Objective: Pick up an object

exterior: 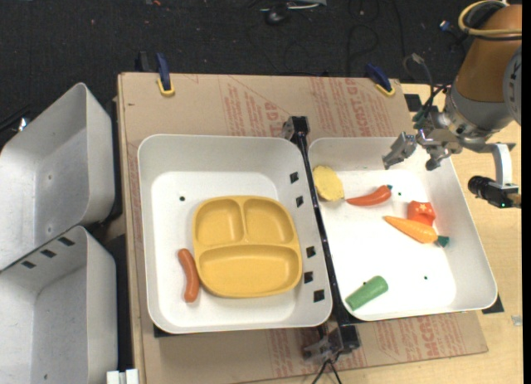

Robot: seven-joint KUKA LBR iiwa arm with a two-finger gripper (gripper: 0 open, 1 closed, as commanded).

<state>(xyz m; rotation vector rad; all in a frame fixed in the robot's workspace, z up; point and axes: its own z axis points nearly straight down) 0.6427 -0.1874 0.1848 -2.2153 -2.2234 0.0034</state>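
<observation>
The right bin [465,291] holds a pale yellow round piece [328,183], a red chili pepper [369,197], a small red pepper [421,211], an orange carrot [412,229] and a green cucumber [367,292]. My gripper [417,152] hangs over the bin's far right part, above and to the right of the chili. Its two dark fingers [399,151] stand apart, open, with nothing between them.
The left bin [158,208] carries a yellow divided plate [246,245] and a brown sausage [189,274] beside it. White plastic containers [50,208] stand at the far left. Brown cardboard [232,100] lies under both bins.
</observation>
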